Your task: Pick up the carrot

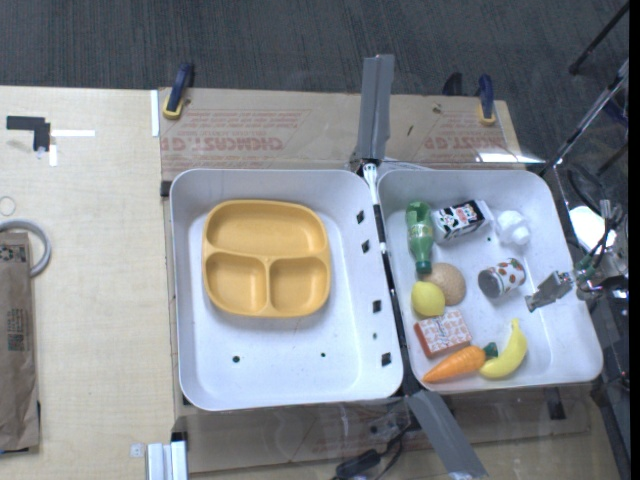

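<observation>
The carrot (453, 363) is orange with a green top and lies at the front of the right bin (560, 368), its tip pointing left. Its green end touches a banana (506, 352), and a red box (441, 332) sits just behind it. My gripper (551, 290) shows as a small grey part at the bin's right side, over the bin floor. It is well to the right of the carrot and behind it, touching nothing that I can see.
The right bin also holds a lemon (428, 299), a brown ball (451, 282), a green bottle (420, 234), a milk carton (462, 218), a can (502, 278) and a white piece (513, 228). A yellow divided plate (267, 258) sits in the left bin (200, 368).
</observation>
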Controlling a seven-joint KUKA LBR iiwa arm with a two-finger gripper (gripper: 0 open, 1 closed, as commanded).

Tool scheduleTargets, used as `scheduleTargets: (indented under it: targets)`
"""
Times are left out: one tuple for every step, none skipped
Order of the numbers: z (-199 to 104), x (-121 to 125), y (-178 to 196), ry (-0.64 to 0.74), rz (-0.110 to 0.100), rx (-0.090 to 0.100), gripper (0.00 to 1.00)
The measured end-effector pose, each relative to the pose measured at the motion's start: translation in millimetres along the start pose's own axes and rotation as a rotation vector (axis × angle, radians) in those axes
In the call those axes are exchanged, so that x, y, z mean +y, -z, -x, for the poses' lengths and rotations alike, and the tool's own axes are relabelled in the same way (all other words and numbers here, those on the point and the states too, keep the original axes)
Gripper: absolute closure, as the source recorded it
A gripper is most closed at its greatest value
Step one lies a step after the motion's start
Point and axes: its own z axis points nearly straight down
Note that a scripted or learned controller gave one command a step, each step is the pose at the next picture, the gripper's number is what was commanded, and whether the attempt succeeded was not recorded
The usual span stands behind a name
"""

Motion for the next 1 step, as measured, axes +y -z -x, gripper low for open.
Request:
scheduleTargets:
  targets:
    - [0.3, 2.9, -7.2, -0.144, 0.0, 0.0, 0.0]
